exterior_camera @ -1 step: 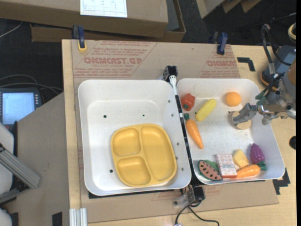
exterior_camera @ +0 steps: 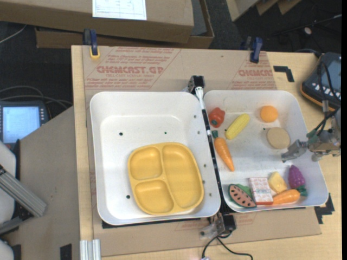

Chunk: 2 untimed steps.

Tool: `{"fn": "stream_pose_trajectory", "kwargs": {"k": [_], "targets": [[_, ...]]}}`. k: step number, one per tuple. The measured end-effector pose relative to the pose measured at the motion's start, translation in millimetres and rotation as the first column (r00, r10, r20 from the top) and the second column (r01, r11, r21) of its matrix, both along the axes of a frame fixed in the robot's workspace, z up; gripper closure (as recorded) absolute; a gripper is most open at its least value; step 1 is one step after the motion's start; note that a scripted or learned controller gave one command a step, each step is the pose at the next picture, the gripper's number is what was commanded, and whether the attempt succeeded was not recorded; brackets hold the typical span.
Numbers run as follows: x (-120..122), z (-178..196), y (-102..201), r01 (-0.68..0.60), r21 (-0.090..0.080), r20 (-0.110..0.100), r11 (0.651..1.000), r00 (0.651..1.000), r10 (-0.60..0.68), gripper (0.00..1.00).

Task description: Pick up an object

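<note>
Evidently nothing is held yet: the pincer (exterior_camera: 295, 150), seemingly spread and empty, is poised at the right bin's (exterior_camera: 246, 97) three o'clock edge.

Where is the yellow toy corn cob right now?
The yellow toy corn cob lies in the right white bin, toward its upper left, between the red toy pepper and the orange ball.

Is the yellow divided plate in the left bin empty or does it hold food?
Empty: all three compartments of the yellow plate show bare yellow.
</note>
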<state>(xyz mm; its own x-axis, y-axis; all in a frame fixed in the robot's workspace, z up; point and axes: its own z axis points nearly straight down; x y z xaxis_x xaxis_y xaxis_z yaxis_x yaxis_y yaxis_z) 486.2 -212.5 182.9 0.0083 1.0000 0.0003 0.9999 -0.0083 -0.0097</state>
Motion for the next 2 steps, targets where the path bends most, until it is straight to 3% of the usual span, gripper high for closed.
{"fn": "stream_pose_trajectory", "kwargs": {"k": [1,2], "targets": [[116.6,-59.7,44.8,-0.017,0.001,0.013,1.0,1.0,0.017,0.0],[68.0,-73.5,-0.6,-0.004,0.001,0.004,1.0,1.0,0.004,0.0]]}}
